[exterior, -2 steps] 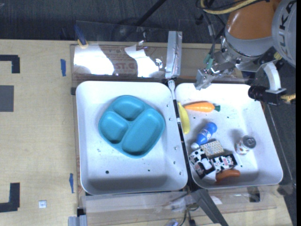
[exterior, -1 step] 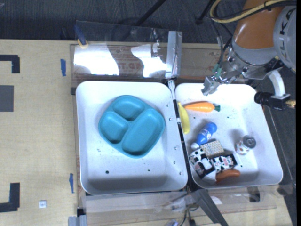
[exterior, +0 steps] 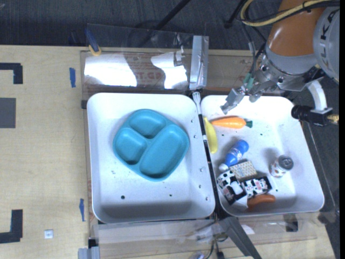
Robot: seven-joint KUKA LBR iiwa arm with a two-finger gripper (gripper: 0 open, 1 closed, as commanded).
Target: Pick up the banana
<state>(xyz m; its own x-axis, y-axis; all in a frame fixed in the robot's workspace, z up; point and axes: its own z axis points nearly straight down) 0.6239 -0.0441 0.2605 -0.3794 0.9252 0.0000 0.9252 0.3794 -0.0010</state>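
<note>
The arm leans in from the upper right, its claw [exterior: 235, 99] hanging low over the back of the right bin [exterior: 302, 161], just above the carrot [exterior: 230, 123]; the view leaves its opening unclear. The banana [exterior: 211, 135] lies against that bin's left wall, untouched.

Glossy white plastic bins [exterior: 102, 112]; smooth blue plastic tray [exterior: 151, 143]; pale matt wooden bench [exterior: 40, 144]
</note>
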